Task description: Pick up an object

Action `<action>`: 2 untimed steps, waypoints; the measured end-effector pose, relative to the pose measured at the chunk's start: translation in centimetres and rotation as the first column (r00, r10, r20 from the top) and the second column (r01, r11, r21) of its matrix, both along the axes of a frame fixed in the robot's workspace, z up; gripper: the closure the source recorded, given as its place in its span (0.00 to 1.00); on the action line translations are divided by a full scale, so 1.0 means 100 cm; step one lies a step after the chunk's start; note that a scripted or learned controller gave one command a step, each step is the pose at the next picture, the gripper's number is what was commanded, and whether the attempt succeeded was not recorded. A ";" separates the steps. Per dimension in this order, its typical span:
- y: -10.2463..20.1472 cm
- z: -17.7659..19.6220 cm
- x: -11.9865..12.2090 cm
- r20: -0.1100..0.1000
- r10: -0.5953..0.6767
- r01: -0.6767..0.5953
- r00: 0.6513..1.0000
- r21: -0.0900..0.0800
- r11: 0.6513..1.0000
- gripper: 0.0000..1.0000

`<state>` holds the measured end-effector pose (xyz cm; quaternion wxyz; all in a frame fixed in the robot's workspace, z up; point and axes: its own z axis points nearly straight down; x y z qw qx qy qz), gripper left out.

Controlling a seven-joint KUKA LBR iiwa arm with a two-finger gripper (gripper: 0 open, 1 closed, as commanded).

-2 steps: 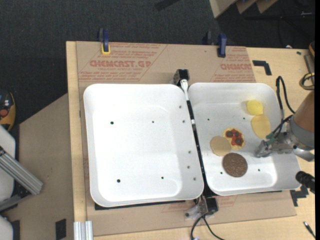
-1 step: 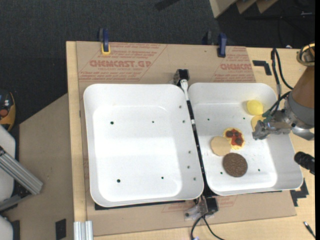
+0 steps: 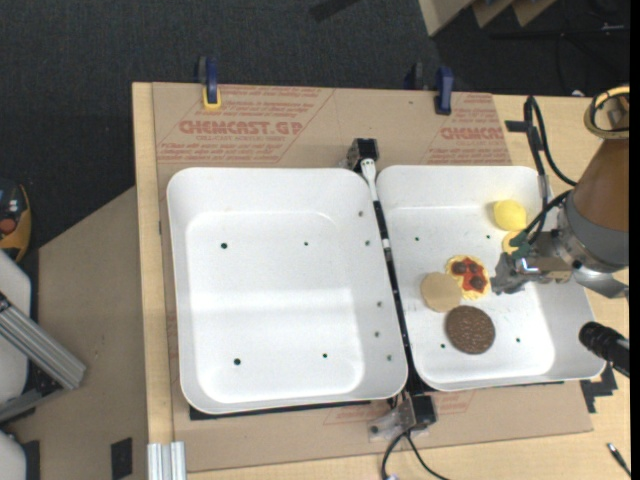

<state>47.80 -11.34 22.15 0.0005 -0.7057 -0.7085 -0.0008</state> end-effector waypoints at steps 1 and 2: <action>-0.070 0.025 0.001 0.004 -0.008 0.008 1.000 -0.006 1.000 1.00; -0.010 0.012 0.001 -0.003 0.000 0.000 1.000 0.000 1.000 1.00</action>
